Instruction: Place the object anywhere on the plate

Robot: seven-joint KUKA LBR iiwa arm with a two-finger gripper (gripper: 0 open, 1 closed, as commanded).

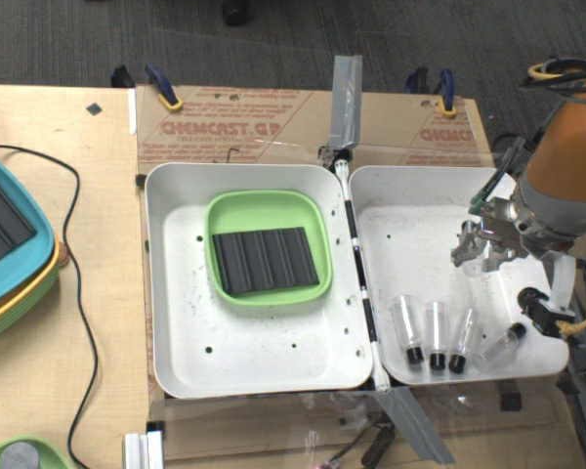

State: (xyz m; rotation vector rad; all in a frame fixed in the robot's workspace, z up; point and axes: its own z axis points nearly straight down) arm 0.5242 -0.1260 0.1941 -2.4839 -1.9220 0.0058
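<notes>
tubes below end effector

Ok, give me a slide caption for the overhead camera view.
Arm's claw hovers over the right bin above clear tubes; green plate waits in the left bin.

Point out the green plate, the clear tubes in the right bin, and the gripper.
green plate (315,215): camera view, its right rim.
clear tubes (435,330): camera view, middle tube's body.
gripper (476,252): camera view, between its fingertips.

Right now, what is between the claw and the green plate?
In the camera view, the white floor of the right bin and the ridge where both bins meet lie between the gripper and green plate.
</notes>
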